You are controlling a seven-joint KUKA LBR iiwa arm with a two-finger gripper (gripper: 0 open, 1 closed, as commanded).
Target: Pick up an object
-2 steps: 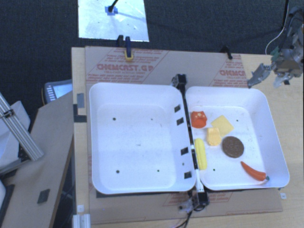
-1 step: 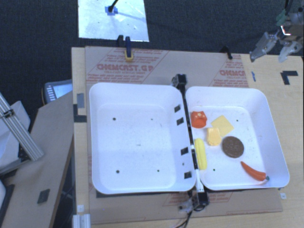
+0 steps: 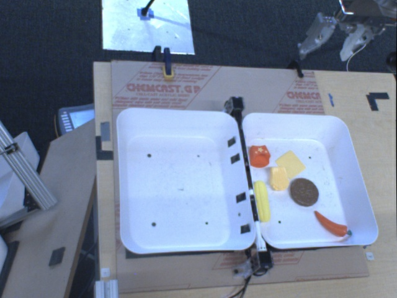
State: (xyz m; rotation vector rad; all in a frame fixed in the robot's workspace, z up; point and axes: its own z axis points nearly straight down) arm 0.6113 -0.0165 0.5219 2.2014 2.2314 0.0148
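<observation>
The right bin [image 3: 347, 135] holds several small items. An orange-red piece [image 3: 259, 156] lies near its left wall. Beside it are a pale yellow wedge [image 3: 289, 164] and a small yellow block [image 3: 279, 179]. A brown round disc [image 3: 304, 192] sits lower, with a yellow banana-like piece [image 3: 262, 202] along the left wall and a red chili [image 3: 330, 223] near the front right corner. My gripper [image 3: 334, 40] hangs high beyond the bin's far right corner, well away from the items. It is open, with nothing between its fingers.
The left bin [image 3: 124, 166] lies beside the right one, joined by black clips [image 3: 236, 159] along the shared wall. A yellow clamp [image 3: 168, 72] sits at the bench's far edge. A grey sheet [image 3: 147, 16] lies on the floor beyond.
</observation>
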